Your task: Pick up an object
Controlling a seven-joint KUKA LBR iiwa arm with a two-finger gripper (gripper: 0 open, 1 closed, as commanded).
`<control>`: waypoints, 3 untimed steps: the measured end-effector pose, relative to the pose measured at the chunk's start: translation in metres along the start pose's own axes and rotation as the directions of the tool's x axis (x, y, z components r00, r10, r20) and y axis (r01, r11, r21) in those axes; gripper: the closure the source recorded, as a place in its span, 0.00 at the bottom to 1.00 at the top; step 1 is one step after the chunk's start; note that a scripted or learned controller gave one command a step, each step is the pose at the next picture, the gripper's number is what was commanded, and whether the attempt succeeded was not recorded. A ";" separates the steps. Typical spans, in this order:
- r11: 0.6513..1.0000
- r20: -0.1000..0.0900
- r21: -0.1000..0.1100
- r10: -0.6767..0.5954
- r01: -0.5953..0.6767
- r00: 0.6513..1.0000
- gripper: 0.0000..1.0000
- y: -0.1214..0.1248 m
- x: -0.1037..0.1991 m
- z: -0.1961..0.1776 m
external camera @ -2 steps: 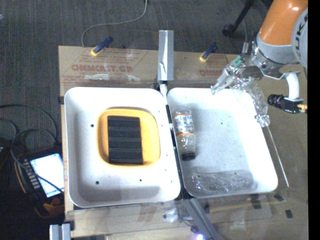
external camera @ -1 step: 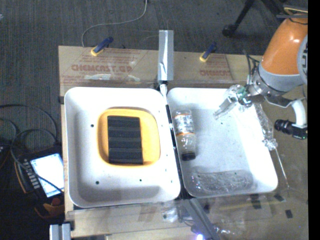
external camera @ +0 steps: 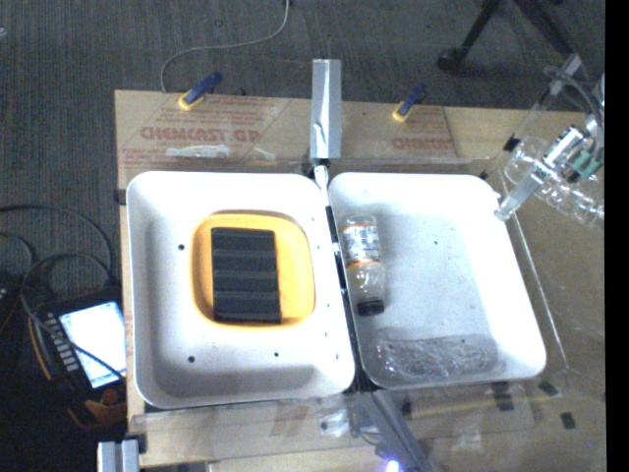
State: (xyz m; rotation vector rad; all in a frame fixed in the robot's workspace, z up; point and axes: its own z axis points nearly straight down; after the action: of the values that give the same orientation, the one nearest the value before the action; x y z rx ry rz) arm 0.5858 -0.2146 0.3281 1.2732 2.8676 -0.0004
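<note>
Your nearest candidate is the clear plastic bottle (external camera: 361,264), lying on its side in the right bin (external camera: 462,254), close against that bin's left wall. Its black cap points toward the near edge of the bin, and a white and orange label wraps its upper half. Near it, along the front of the same bin, you will see a crumpled clear plastic bag (external camera: 432,356) lying flat on the floor, apart from the bottle.

Look to the left bin (external camera: 157,293) and you find a yellow-rimmed object with a black ribbed pad (external camera: 251,271) lying flat in the middle.

The two bins sit side by side, touching, on a brown bench (external camera: 226,131). Two blue and yellow clamps (external camera: 200,90) grip its far edge, and a grey metal bar (external camera: 325,111) stands between them above the bins' seam.

The pincer (external camera: 555,170) appears at the right, beyond the far right corner of the right bin, well apart from every object. It looks pale and blurred, so you cannot tell how its fingers stand, and nothing is seen between them.
</note>
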 end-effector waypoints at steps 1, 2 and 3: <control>0.991 -0.001 0.000 0.135 -0.135 0.991 0.00 -0.009 -0.004 0.005; 0.907 0.001 0.001 0.421 -0.421 0.907 0.00 -0.062 0.043 -0.075; 0.813 0.002 0.000 0.583 -0.583 0.813 0.00 -0.080 0.060 -0.107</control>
State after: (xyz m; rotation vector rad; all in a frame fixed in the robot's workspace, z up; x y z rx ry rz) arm 0.4857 -0.2236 0.4349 2.0886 2.3395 0.0004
